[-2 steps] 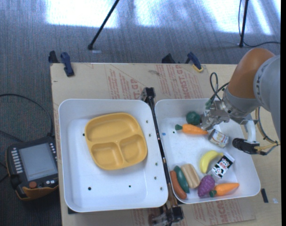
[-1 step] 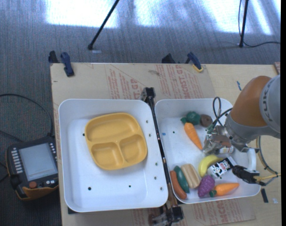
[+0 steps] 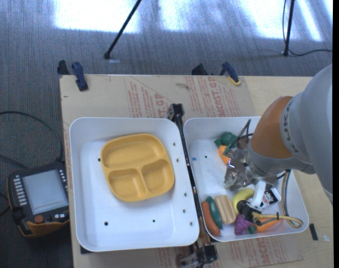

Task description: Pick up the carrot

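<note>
Gripper [image 3: 237, 181]: low inside the right bin [image 3: 206, 169], about mid-bin and towards the arm's side. Open or closed: cannot tell from this slanted view. Nothing can be confirmed as held. The grey arm [image 3: 314, 121] with its orange band [image 3: 271, 134] comes in over the bin's right wall.

Carrot [image 3: 222, 153]: in the right bin, just left of the gripper and a little farther back. Its orange body lies on the bin floor, with the green top towards the far wall. Contact with the gripper cannot be judged.

Other contents of the right bin, all nearer the front wall:
- yellow piece [image 3: 243, 195], just in front of the gripper
- tan ridged piece [image 3: 226, 209], with a green piece [image 3: 215, 210] touching it on the left
- orange-red sausage shape [image 3: 211, 219], against the left wall
- purple piece [image 3: 243, 226], beside an orange piece [image 3: 269, 223] in the front corner

Left bin [image 3: 130, 225]: touches the right bin along one side. It holds a yellow three-compartment plate [image 3: 137, 166], lying flat and turned slightly.

Surface: both bins sit on a pale board [image 3: 130, 94] with faded red print. Blue clamps [image 3: 79, 75] grip its far edge.

Room: grey carpet [image 3: 24, 49] with bright patches of light at the back. Two dark tripod legs [image 3: 125, 24] stand beyond the bench. A teach pendant [image 3: 40, 200] lies on the floor left of the bench, with a black cable looping away from it.
</note>
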{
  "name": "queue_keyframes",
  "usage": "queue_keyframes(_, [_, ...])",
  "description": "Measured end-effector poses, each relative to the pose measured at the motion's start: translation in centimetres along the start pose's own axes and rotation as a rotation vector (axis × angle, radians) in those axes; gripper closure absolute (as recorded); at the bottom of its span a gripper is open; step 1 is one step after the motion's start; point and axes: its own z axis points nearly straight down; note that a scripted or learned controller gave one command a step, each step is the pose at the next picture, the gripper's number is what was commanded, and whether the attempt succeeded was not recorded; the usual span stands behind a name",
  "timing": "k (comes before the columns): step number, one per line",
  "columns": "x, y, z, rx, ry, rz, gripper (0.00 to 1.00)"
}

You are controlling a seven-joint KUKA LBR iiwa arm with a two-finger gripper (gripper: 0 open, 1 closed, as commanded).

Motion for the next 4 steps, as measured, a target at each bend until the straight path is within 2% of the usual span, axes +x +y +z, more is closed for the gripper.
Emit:
queue_keyframes(1, [8.9, 3.0, -10.7, -0.015, 0.006, 0.098, 1.0])
queue_keyframes(2, [4.5, -0.4, -10.0, -0.002, -0.003, 0.418, 1.0])
queue_keyframes(3, [4.4, -8.8, -9.8, 0.002, -0.004, 0.423, 1.0])
queue_keyframes(4, [3.8, -9.1, -14.8, -0.004, -0.001, 0.763, 1.0])
